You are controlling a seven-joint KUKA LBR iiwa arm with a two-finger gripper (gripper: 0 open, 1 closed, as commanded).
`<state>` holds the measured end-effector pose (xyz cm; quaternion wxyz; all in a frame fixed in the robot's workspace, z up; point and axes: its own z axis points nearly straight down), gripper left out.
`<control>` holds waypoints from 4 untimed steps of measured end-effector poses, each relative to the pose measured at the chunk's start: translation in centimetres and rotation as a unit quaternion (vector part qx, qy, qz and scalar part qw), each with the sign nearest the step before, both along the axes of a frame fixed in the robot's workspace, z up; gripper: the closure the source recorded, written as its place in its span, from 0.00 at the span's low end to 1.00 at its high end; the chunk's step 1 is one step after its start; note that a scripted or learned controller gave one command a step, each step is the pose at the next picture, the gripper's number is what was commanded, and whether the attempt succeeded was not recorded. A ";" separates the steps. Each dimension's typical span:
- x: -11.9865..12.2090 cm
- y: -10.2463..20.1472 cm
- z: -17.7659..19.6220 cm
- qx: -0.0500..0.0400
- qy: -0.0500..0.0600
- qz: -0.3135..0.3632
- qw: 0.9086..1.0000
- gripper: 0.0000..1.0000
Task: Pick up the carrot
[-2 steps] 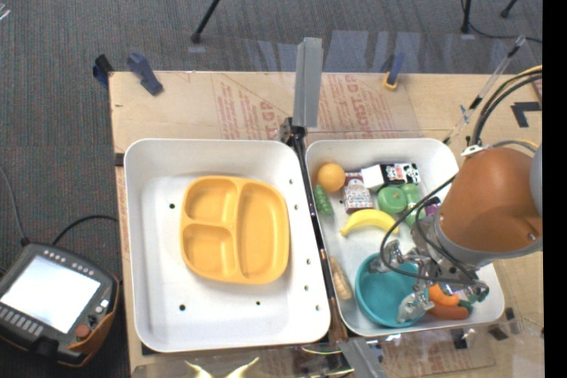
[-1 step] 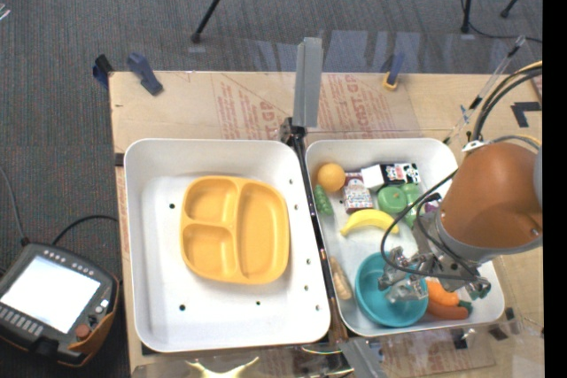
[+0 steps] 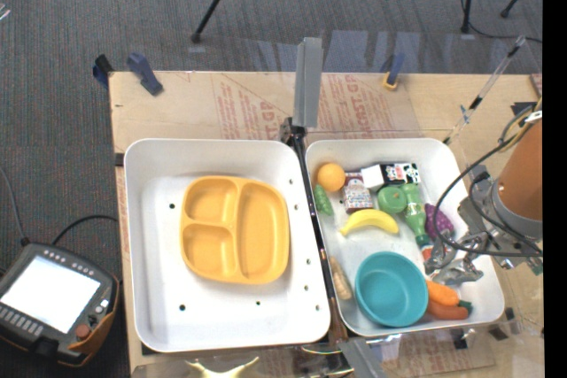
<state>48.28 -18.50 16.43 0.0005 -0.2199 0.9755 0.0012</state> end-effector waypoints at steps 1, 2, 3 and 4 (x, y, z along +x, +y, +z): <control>1.4 -2.7 15.3 -0.002 -0.004 -0.015 1.000 1.00; 1.5 -2.7 27.7 -0.002 -0.005 0.059 0.998 1.00; 0.8 -2.7 10.9 0.004 0.005 0.086 0.996 1.00; 3.1 -2.6 32.9 -0.003 -0.006 0.183 0.983 1.00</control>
